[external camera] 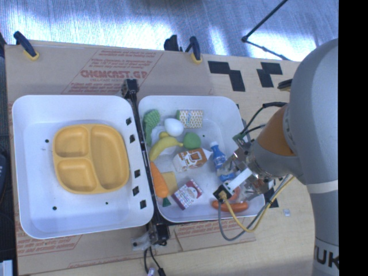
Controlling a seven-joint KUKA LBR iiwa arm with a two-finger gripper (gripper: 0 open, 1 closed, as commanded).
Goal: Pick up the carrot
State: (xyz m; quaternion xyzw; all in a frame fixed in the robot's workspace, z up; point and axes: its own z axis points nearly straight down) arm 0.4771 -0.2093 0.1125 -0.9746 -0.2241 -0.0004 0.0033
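Note:
The carrot (159, 180) is orange with a green stub at its near end. It lies along the left wall of the right bin (233, 105), beside a red snack box (187, 194). My gripper (237, 171) hangs low over the bin's right side, above a red sausage (231, 206) and next to a blue bottle (217, 154). It is well to the right of the carrot and not touching it. The arm's wrist covers the gripper's tips.
The right bin also holds a banana (163, 146), a white egg (173, 126), a milk carton (190, 159), a cracker pack (191, 118) and green toys (152, 120). A yellow divided plate (91, 157) sits in the left bin (23, 154).

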